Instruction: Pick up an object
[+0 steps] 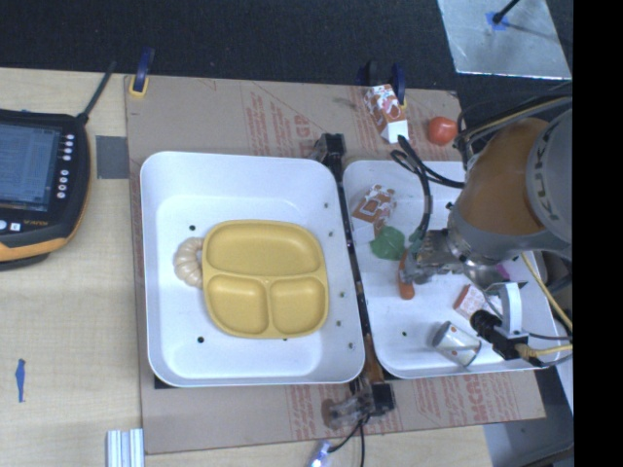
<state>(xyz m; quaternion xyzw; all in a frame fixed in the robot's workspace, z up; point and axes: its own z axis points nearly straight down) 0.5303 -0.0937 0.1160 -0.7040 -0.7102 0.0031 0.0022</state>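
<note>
Gripper of the grey-and-orange arm hangs low over the right bin, its tip just above a small orange-red piece and beside a green object; from this slanted overhead view it is not possible to tell whether it is released or clenched, and nothing can be seen held. Candidate objects lie scattered in that bin: a red-and-white printed packet toward the far wall, a grey-and-white item near the front, and another small red-and-white item close under the wrist. In the left bin rests a yellow divided plate with a pale rounded thing tucked against its left edge. The risk, judged from here, is crowding: the green object and the orange-red piece sit so near each other that a descent could nudge one aside or catch both at their edges, and a small rounded piece may slip or roll free as the arm lifts. The cables draped near the wrist could also brush the packet.
</note>
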